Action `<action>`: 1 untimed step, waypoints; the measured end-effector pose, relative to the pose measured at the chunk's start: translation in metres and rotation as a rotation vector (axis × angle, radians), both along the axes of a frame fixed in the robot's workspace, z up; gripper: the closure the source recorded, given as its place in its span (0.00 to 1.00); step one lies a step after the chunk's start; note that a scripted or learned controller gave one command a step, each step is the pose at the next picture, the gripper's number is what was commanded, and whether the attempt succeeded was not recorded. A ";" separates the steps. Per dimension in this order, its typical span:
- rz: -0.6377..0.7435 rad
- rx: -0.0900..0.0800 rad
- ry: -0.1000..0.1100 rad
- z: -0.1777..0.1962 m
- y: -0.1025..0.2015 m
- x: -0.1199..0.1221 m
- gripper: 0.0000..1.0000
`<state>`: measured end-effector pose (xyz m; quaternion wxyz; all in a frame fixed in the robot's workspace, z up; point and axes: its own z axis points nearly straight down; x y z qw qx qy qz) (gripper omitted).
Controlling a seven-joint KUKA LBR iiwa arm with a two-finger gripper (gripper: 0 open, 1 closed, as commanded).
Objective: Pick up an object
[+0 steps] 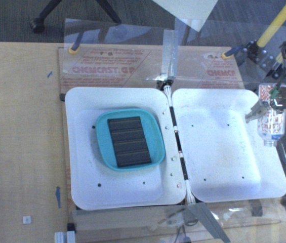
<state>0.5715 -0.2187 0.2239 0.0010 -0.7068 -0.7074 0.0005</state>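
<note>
Teal square dish [129,140] with a dark ribbed insert, lying flat in the middle of the left bin [82,186], slightly toward its back edge. Best gripped across a raised rim, coming straight down, since the flat body offers little to pinch. Gripper [270,116] at the right bin's [223,151] right edge, finger state impossible to tell; tan bench [16,135] around, grey floor beyond.

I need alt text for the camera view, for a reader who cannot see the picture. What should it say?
A teal tray holding a dark ribbed block lies in the left white bin, seen from above. The right white bin sits beside it on a wooden bench, with a small clear bottle at its right edge.
</note>
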 end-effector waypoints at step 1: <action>0.096 0.007 0.002 -0.103 -0.001 -0.045 0.00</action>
